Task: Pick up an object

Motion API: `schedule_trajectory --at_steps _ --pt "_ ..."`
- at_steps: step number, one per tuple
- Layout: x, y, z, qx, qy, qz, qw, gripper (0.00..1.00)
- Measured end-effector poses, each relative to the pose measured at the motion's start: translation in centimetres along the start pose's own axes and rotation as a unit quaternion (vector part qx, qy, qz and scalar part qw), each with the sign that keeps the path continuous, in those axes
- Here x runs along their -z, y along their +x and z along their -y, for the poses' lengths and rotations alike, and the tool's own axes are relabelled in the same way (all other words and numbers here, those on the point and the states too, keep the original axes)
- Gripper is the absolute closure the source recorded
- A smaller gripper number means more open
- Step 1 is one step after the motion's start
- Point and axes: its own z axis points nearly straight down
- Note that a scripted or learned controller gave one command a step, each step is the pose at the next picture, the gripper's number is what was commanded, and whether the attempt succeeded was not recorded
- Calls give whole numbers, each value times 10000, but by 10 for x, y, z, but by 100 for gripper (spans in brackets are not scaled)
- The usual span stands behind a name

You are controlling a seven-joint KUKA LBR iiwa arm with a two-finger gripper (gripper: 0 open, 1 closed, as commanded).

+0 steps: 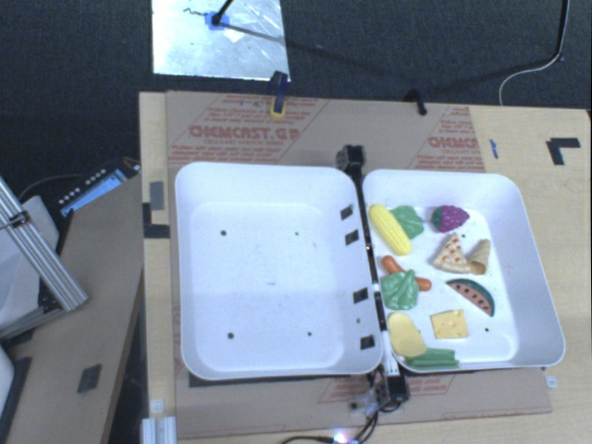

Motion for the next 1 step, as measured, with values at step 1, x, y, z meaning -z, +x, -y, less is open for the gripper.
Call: schedule_trajectory --at_steps 1 --pt "12 0 -1 19 -17 11 10000 100"
